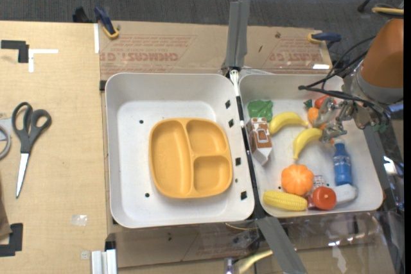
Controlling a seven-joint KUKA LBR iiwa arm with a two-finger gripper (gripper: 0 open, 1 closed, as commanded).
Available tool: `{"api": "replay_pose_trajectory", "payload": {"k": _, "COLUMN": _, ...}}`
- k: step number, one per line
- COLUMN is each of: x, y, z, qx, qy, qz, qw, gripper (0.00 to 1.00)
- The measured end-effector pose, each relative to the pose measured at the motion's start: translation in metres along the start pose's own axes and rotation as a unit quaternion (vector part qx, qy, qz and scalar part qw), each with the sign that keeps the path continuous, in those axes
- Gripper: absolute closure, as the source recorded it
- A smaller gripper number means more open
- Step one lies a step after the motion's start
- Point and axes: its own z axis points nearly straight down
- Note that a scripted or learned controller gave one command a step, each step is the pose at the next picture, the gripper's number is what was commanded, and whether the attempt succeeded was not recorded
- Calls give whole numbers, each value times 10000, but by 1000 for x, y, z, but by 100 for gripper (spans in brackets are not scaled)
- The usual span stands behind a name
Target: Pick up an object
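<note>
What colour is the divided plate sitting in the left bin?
Yellow-orange all over, no pattern; the divided plate shows plainly in the camera view.

The scene is evenly and brightly lit from above, with no harsh shadows. The left bin (122, 138) shows soft glare along its rim and a faint grey shadow inside its walls. The tray (191, 157) in that bin throws only a thin, soft shadow round its edge. The worktop (51, 157) left of the bin is flat-lit and pale. Focus is fair across the middle, though small things in the right bin (366, 202) look slightly soft, and the arm (385, 54) above that bin is blurred. Straight edges show little bending toward the corners.
</note>
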Motion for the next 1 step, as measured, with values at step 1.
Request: {"api": "replay_pose_trajectory", "payload": {"k": 1, "x": -65, "y": 68, "z": -127, "qx": -22, "qy": 34, "qz": 341, "qw": 9994, "gripper": 100}}
